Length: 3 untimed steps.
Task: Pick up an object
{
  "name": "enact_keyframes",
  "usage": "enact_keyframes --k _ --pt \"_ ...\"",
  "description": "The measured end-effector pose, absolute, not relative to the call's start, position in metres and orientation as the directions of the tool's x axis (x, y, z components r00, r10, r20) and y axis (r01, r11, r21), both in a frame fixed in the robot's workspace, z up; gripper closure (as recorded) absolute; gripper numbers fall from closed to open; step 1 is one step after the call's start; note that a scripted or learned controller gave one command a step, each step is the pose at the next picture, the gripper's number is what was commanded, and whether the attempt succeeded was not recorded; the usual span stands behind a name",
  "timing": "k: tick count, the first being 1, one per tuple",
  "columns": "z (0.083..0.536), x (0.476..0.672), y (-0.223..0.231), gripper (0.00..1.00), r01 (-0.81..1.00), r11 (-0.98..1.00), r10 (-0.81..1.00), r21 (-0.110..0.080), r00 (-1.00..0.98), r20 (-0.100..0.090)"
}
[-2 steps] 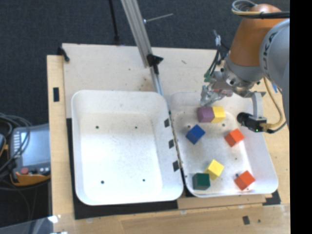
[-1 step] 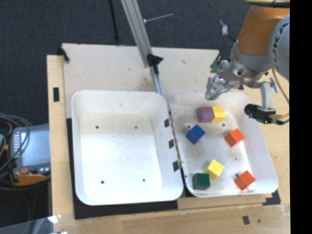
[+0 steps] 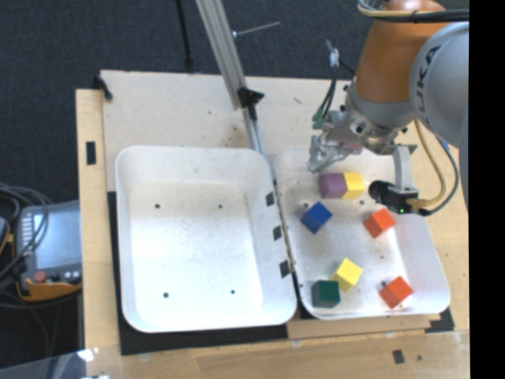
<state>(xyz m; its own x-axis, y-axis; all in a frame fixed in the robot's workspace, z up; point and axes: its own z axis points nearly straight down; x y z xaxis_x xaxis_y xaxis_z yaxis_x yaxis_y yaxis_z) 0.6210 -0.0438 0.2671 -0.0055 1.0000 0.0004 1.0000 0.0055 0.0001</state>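
Just above the purple block, the gripper is hovering, finger spacing I cannot tell, risking nudging the touching yellow block and slipping off.

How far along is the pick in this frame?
Nothing is lifted yet: the purple block, both yellow blocks, the blue, green and two orange ones all lie in the right bin. The gripper sits low at the bin's far edge, just above the purple block. Grasping and lifting remain.
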Motion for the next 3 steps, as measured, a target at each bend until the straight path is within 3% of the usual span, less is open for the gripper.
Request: enact_keyframes --k 2,3 --pt "0.269 0.573 0.042 1.00 1.000 0.007 1.000 0.000 -0.007 0.001" --pt "0.246 0.538 0.079 1.00 1.000 0.007 1.000 -0.003 -0.007 0.000"
